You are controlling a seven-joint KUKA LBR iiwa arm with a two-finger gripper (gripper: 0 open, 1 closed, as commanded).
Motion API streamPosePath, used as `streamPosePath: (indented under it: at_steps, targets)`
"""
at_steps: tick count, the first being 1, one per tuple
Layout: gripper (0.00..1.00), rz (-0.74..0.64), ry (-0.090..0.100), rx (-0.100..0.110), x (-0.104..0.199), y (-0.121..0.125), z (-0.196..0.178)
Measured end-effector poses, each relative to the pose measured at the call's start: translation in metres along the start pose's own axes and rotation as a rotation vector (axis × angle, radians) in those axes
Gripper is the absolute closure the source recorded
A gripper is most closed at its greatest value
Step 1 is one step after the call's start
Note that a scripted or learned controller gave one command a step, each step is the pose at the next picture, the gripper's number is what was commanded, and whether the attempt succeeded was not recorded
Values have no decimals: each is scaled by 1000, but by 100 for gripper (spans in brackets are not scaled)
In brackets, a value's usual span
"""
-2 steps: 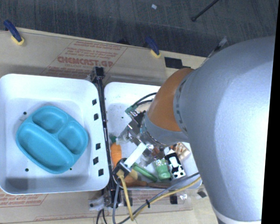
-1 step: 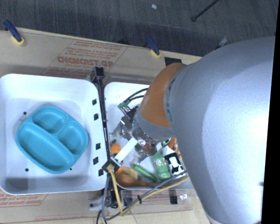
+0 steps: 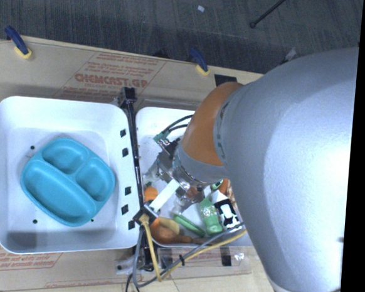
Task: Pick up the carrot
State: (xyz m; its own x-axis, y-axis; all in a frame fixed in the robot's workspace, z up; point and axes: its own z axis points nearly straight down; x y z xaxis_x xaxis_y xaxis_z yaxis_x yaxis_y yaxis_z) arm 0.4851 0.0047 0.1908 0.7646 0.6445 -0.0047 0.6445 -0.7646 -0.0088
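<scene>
Inside left bin (image 3: 5, 160), blue tray (image 3: 68, 180); right bin (image 3: 151, 122), carrot (image 3: 164, 224).

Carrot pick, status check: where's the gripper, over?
Gripper down in right bin, among clutter. Orange piece, likely carrot, at bin's near edge, not seen held. Green bottle beside it.

The arm (image 3: 301, 151) is a bulky, rounded body in smooth light grey, its shell matte and seamless with soft shading along the curve. A thin pale line crosses the grey casing near its lower part. Towards the wrist sits a broad orange band (image 3: 206, 128), glossy and barrel-shaped. Below it comes a darker grey ring, then a cluster of metal parts with a thin black cable and a green one looping beside them. The pincer (image 3: 166, 194) looks whitish and metallic, its detail too blurred to make out.
</scene>
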Motion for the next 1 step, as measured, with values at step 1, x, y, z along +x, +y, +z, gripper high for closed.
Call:
streamPosePath:
  at_steps: [1]
  targets:
    - [0,109,-2,0,39,-18,0]
